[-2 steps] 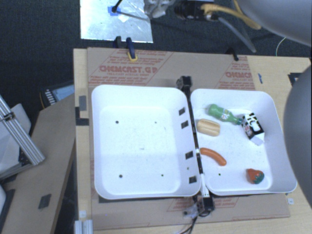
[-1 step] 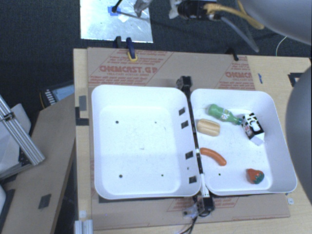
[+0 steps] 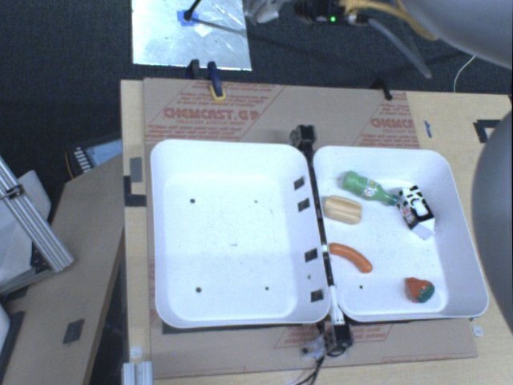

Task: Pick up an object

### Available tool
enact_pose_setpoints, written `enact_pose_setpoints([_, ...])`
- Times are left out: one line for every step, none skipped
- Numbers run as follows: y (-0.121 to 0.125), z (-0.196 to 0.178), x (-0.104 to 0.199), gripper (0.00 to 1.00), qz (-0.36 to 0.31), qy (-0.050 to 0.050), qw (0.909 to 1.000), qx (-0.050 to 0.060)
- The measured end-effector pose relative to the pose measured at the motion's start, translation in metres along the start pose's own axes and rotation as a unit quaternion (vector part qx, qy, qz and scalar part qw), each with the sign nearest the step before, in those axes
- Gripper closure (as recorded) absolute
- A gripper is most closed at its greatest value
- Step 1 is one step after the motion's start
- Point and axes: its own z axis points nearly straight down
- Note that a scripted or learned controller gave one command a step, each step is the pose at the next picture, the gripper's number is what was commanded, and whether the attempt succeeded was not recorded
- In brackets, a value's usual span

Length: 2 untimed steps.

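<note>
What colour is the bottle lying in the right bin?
The bottle is green with a white label, shown best in the camera view.

A wooden table point(image 3: 264, 107) is set on dark carpet point(image 3: 64, 62), where a crinkled silver foil sheet point(image 3: 191, 22) is laid beyond it.

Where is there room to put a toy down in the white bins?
The left bin has the most bare floor, wall to wall. In the right bin, the open patch is the middle, between the sausage, the strawberry and the milk carton. It is crowded along the back, where the green bottle and bread roll sit near the carton.
</note>
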Motion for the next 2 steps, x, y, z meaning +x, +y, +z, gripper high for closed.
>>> enact_pose_setpoints([0.000, 0.000, 0.000, 0.00, 0.000, 0.000, 1.0000, 0.000])
enact_pose_setpoints([0.000, -0.011, 0.000, 1.00, -0.001, 0.000, 1.0000, -0.001])
